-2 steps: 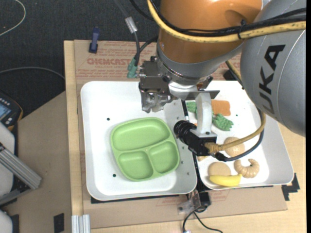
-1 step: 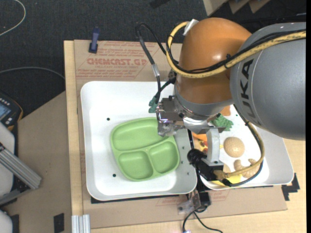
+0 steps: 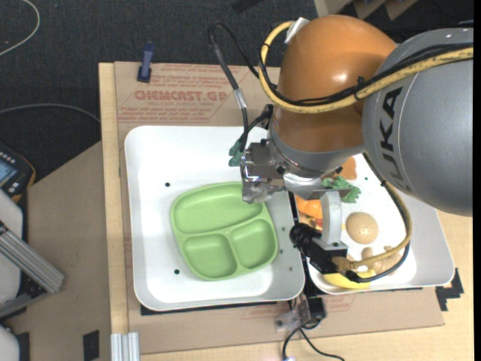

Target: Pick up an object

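Observation:
A light green divided plate [image 3: 222, 232] lies in the left white bin [image 3: 146, 201]. The gripper [image 3: 254, 188] hangs from the orange-banded wrist [image 3: 331, 66] and reaches down to the plate's far right rim, at the wall between the two bins. A small dark green piece [image 3: 237, 153] shows just left of the gripper body. In the right bin [image 3: 432, 265] lie a beige egg-shaped ball [image 3: 361, 227], an orange item [image 3: 310, 207], a green leafy item [image 3: 344, 188] and a yellow banana-like item [image 3: 342, 280], partly hidden by the arm.
The big grey arm [image 3: 428, 119] covers most of the right bin. Black cables [image 3: 229, 74] run from the wrist over the left bin's far edge. A brown board [image 3: 176, 92] lies under both bins. A black cable fitting [image 3: 316, 250] hangs over the bins' dividing walls.

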`<state>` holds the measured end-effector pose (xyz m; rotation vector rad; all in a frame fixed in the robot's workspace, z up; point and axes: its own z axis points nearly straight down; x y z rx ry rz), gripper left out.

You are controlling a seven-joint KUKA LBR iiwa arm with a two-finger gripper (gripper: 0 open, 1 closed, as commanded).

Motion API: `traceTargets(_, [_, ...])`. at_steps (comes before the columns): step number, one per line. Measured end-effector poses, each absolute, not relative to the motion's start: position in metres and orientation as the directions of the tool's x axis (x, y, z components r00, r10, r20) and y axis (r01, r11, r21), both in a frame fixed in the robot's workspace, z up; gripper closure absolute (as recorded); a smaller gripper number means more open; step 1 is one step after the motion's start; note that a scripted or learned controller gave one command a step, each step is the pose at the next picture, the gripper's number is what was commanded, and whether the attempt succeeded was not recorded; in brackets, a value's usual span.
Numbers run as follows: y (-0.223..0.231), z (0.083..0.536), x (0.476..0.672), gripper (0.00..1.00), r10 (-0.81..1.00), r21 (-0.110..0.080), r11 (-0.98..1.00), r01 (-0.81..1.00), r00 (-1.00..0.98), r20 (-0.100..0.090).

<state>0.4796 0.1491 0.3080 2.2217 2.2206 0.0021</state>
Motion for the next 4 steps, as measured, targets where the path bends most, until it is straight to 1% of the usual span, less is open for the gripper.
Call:
traceTargets(1, [0.109,0.192,0.49,1.0,1.0,-0.014,-0.006,1.0,0.006,-0.005])
traceTargets(2, [0.113,0.209,0.492,1.0,1.0,0.001,-0.002,1.0,0.002,0.001])
traceTargets(3, [0.153,0.287,0.479,1.0,1.0,0.008,0.006,1.0,-0.006,0.004])
traceTargets(4, [0.197,0.238,0.477,1.0,1.0,-0.008,0.005,1.0,-0.005,0.0])
